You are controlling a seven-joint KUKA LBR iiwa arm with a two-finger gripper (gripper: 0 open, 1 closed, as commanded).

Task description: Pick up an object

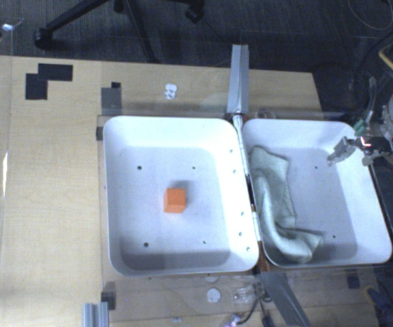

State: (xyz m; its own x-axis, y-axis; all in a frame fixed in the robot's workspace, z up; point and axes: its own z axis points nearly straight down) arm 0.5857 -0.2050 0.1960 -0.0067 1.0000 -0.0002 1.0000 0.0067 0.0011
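Orange cube [175, 200] sits in left bin [124, 251], well apart from hand [349, 148]; grip state unclear.

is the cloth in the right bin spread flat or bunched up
Bunched up: the grey cloth lies crumpled in a long curved heap along the bin's left side.

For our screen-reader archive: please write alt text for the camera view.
Two white bins sit side by side: the left bin holds an orange cube, the right bin a crumpled grey cloth. The arm's claw hovers at the right bin's far right corner.
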